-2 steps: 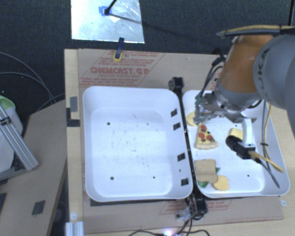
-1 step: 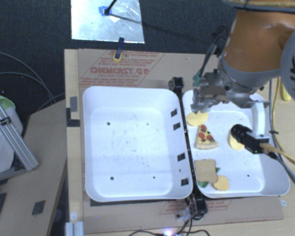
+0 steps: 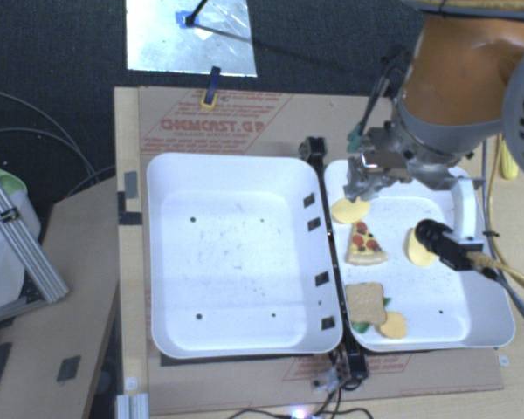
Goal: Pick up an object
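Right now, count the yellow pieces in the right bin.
3: one under the gripper at the bin's far left, one mid-right, one near the front. The arm may hide more.

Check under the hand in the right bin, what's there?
A pale yellow disc pokes out below the hand, near the right bin's upper left corner. Its top edge is covered by the hand, so contact is unclear.

Toy food (image 3: 365, 243) (flat) in right bin (image 3: 489, 321)
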